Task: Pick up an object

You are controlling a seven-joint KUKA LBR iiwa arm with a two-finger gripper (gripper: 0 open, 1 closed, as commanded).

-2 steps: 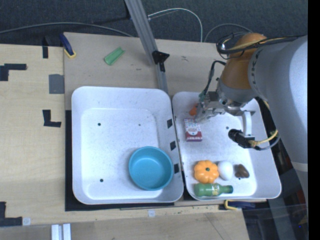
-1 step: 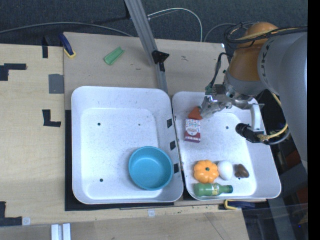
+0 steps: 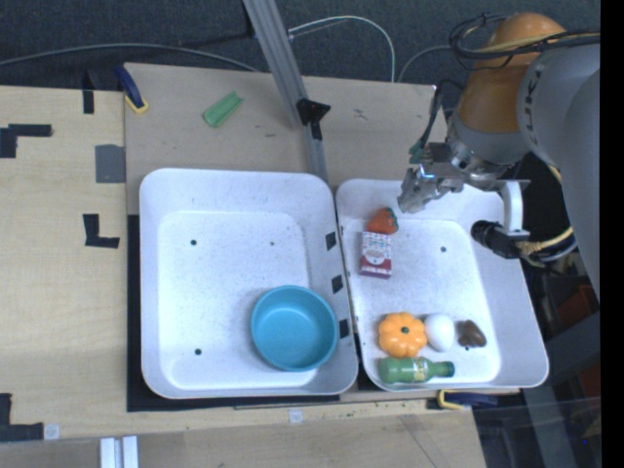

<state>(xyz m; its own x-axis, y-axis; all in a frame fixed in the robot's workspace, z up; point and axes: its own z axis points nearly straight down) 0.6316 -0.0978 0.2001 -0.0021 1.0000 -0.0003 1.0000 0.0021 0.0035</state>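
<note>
The claw [image 3: 414, 200] hangs at the right bin's [image 3: 507, 291] upper edge; how far it is open I cannot tell. The nearest thing, a tomato [image 3: 381, 222], lies just lower-left of it.

I have one camera to work from, fixed above the table [image 3: 58, 261] and looking down on it at a slant. The far edge of the table sits toward the top of the frame, with dark floor beyond it, and the near edge runs along the bottom. It stands far enough back to take in both white bins whole: the left bin [image 3: 156, 261] fills the middle of the frame and the right bin [image 3: 512, 330] sits just beside it. The arm [image 3: 507, 96] comes in from the upper right, cut off by the frame edge, and a grey pole [image 3: 278, 47] slants down from the top centre.
</note>
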